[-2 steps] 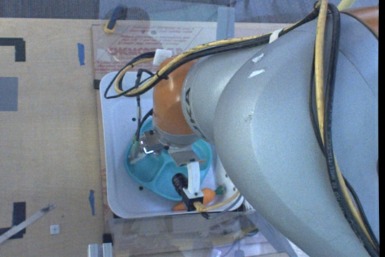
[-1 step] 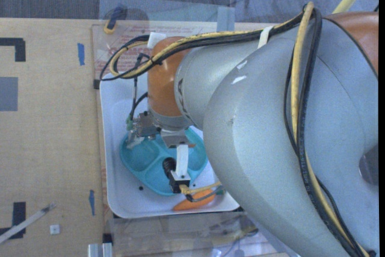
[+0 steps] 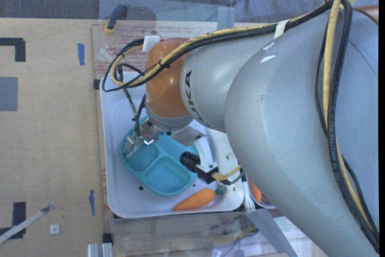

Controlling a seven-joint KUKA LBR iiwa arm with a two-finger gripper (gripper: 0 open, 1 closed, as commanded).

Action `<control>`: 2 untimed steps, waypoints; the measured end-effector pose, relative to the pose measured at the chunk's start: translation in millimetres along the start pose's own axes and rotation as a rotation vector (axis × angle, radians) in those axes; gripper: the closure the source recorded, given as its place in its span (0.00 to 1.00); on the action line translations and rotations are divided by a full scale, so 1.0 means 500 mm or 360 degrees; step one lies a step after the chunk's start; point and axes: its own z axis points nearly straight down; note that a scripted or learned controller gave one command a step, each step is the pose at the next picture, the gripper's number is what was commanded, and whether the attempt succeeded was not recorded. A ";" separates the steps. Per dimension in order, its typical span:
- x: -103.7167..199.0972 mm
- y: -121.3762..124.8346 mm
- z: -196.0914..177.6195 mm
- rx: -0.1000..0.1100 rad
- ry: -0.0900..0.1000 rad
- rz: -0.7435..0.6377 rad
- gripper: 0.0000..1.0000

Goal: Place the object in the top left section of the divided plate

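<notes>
While the white bin (image 3: 120,198) holds a blue divided plate (image 3: 157,173) and a carrot (image 3: 194,200) — fingers' state unclear.

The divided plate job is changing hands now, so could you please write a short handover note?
Gripper: low over the blue divided plate, at its upper left section; the arm hides what it may carry.
Plate: in the white bin.
Carrot: in the bin beside the plate's lower edge, outside it.
Done: nothing confirmed placed.
Left: confirm an object in the top left section.

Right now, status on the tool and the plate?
Tool over divided plate's top left section, grip unclear. Carrot lies beside plate, on bin floor. Arm covers much of bin.
</notes>
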 end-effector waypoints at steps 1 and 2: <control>-0.039 -0.030 -0.041 0.0037 0.0008 0.0201 0.00; -0.068 0.053 0.003 0.0019 0.0014 -0.0394 0.00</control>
